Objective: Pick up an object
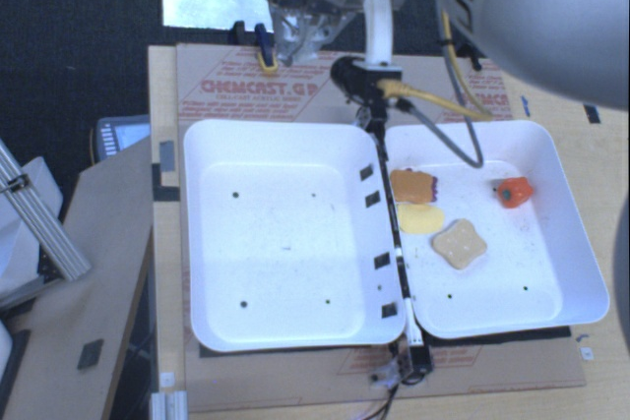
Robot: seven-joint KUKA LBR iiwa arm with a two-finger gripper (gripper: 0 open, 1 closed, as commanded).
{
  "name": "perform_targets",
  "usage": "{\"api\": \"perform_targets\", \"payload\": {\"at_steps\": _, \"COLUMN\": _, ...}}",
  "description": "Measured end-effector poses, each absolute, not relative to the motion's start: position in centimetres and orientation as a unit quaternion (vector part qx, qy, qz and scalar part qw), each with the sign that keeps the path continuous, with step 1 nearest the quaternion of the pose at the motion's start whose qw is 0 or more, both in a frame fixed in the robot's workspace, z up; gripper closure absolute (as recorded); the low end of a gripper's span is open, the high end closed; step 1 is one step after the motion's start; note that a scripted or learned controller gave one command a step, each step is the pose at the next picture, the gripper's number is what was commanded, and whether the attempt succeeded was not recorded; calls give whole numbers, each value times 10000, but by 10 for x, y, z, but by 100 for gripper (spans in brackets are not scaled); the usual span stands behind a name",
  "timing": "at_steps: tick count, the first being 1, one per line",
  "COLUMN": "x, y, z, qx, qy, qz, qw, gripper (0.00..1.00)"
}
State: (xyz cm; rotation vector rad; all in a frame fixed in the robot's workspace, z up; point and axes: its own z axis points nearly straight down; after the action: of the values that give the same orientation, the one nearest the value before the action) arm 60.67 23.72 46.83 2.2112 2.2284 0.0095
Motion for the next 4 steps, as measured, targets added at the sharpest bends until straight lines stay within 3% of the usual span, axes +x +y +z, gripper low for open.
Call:
{"api": "perform_targets", "payload": {"at_steps": 1, "x": 635, "y": 234, "z": 540, "qx": 7054, "qy": 7088, "qz": 48, "qw": 24, "gripper": 100}}
{"api": "perform_targets", "payload": {"at_steps": 2, "x": 661, "y": 234, "z": 535, "qx": 7067, "qy": 7075, "qz": 16, "qw": 11, "gripper": 100}}
{"api": "perform_targets", "payload": {"at_steps": 3, "x": 668, "y": 234, "z": 535, "qx": 7062, "qy": 7080, "qz": 13, "qw": 6, "gripper": 100}}
{"api": "perform_targets", "payload": {"at_steps": 4, "x": 668, "y": 234, "z": 535, "qx": 7057, "qy": 7085, "qz": 12, "qw": 4, "gripper": 0}}
